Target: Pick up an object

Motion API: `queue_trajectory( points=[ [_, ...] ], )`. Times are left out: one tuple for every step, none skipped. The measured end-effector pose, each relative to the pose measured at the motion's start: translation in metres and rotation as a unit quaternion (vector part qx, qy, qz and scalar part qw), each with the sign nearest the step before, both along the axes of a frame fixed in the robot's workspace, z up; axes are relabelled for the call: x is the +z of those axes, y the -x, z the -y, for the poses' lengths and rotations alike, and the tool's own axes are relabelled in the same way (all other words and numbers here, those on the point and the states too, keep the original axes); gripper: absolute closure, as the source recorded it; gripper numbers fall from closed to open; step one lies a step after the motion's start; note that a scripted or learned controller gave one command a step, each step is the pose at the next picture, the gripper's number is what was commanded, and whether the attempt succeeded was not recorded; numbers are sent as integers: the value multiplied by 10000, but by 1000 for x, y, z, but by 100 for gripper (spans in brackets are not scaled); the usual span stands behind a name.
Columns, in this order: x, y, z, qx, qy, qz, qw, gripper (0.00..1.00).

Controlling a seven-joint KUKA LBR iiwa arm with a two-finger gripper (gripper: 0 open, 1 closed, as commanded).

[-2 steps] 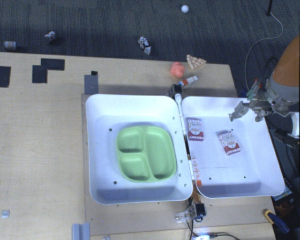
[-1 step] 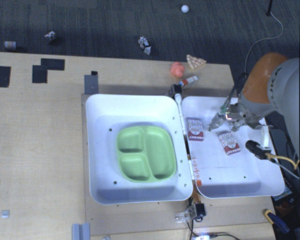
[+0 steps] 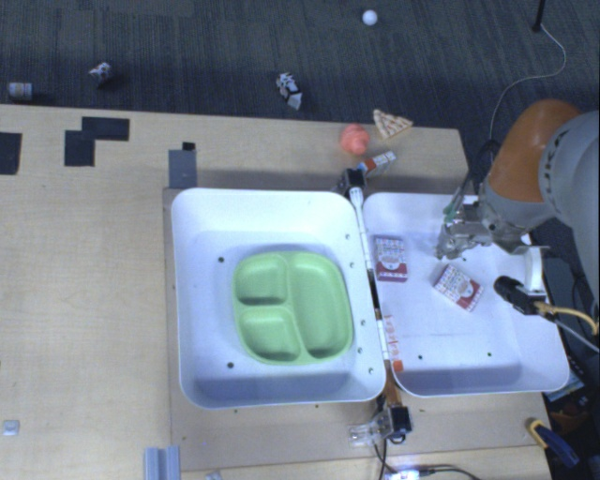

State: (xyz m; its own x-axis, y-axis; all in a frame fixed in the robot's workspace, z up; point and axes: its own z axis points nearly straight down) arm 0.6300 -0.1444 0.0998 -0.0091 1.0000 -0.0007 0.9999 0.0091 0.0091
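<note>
Glossy white bins (image 3: 281, 394): green moulded three-compartment tray (image 3: 291, 305) left; gripper (image 3: 452, 246), aperture indeterminate, at 10 o'clock from red-white carton (image 3: 457, 287).

Green divided tray (image 3: 291, 306) lying in the left white bin (image 3: 202, 281), orange ball (image 3: 353, 139) and pizza-slice toy (image 3: 392, 123) at the bench's (image 3: 84, 309) far edge, small white ball (image 3: 369, 17) on the dark floor (image 3: 234, 47) beyond
</note>
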Motion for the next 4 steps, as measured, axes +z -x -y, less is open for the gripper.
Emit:
queue_trajectory(
  points=[
    [35,13,62,-30,7,-22,10000,100],
    [140,-40,61,-16,6,-7,10000,100],
    [146,37,-1,-12,-6,-29,10000,100],
    [145,109,-41,-20,-5,-33,10000,100]
  ],
)
